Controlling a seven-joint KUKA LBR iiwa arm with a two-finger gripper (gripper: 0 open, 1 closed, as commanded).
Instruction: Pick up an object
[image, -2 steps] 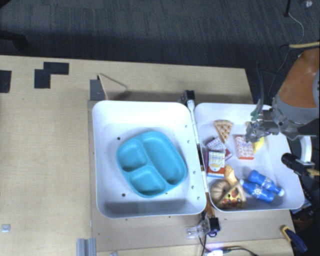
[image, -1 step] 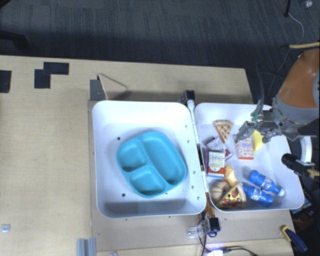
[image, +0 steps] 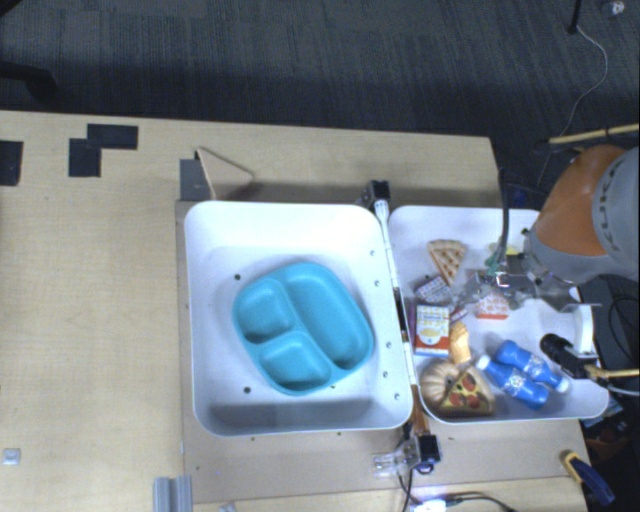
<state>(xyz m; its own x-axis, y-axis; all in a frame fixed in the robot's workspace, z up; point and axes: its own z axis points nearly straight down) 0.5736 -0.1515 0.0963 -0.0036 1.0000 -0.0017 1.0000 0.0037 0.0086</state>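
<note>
Tool (image: 488, 283) low in right bin (image: 560, 345), amid small items; finger state cannot be told. Right bin count: one waffle wedge (image: 447, 260), one juice carton (image: 432, 328), one pizza slice (image: 466, 393), one blue bottle (image: 519, 373). Left bin (image: 215, 330): one blue divided tray (image: 302, 326).

You see a turquoise three-compartment plastic tray (image: 300, 325) lying in the plain white left bin (image: 205, 300), and the white right bin (image: 560, 330) holds a tan waffle-patterned wedge (image: 448, 260), a small carton in orange, yellow and white (image: 432, 329), and a blue plastic bottle with a white label (image: 518, 373). You also see a brown toy pizza slice with red and dark spots (image: 462, 390) there. The arm's grey wrist carries an orange band (image: 575, 210), and the bench is pale tan wood with black squares (image: 100, 145).
</note>
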